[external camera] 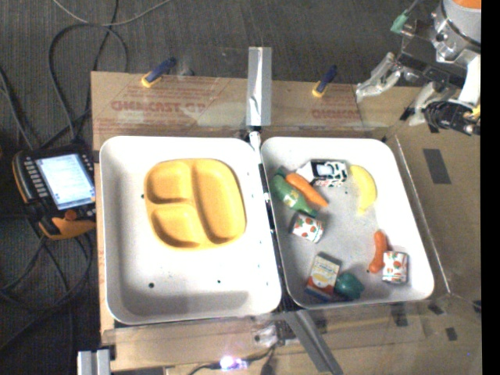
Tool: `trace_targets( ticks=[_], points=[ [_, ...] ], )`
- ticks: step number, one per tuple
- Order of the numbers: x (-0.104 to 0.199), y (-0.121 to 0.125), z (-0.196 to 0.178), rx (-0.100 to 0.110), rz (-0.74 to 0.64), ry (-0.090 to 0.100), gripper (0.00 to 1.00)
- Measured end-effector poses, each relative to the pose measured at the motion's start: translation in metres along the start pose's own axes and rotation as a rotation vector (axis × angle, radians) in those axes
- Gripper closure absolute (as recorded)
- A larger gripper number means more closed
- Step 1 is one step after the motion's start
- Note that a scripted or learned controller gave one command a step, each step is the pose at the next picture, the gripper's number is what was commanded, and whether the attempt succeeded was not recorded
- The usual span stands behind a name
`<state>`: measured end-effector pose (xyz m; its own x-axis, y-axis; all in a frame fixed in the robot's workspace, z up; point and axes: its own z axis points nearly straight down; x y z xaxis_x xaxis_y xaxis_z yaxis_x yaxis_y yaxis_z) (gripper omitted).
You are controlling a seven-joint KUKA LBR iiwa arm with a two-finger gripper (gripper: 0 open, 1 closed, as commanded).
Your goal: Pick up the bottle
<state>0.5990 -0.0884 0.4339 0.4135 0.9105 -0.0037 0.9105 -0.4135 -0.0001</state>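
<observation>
Nearest the lens, along the near edge of the right bin (406, 209), sit a small carton (323, 270) and a dark green lump (350, 286), touching each other.

What I take for the bottle (284, 192) is the green thing lying on its side near that bin's far left corner, close to the wall shared with the left bin (117, 233). An orange carrot (307, 190) lies across it, touching it on the side facing into the bin. Just beyond the carrot is a black-and-white carton (329, 171), and just nearer than the bottle stands a small can (306, 226).

My pincer (394, 92) hangs outside the bins, past the right bin's far right corner, with fingers spread and nothing between them. By my judgement none of the task is done. I have yet to come over the bin, descend, close on the bottle and lift it. The carrot resting on it may get in the way.

Counting: one bottle, one carrot, two cartons, two small cans (the second can (394, 266) is near the near right corner), one small orange-red piece (379, 250) touching it, one yellow fruit (364, 187) towards the far right, one dark green lump. Nine things in the right bin. The left bin holds one yellow divided tray (195, 201). Two bins, and two clamps (158, 69) on the desk's far edge.
</observation>
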Motion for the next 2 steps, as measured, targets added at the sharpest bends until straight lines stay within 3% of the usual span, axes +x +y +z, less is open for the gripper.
trace_targets(
  ticks=[1, 2],
  points=[
    [-0.01, 0.051, 0.0, 0.0, -0.295, -0.001, 0.0],
    [0.028, 0.028, 0.239, 0.001, -0.589, 0.004, 0.0]
  ],
)
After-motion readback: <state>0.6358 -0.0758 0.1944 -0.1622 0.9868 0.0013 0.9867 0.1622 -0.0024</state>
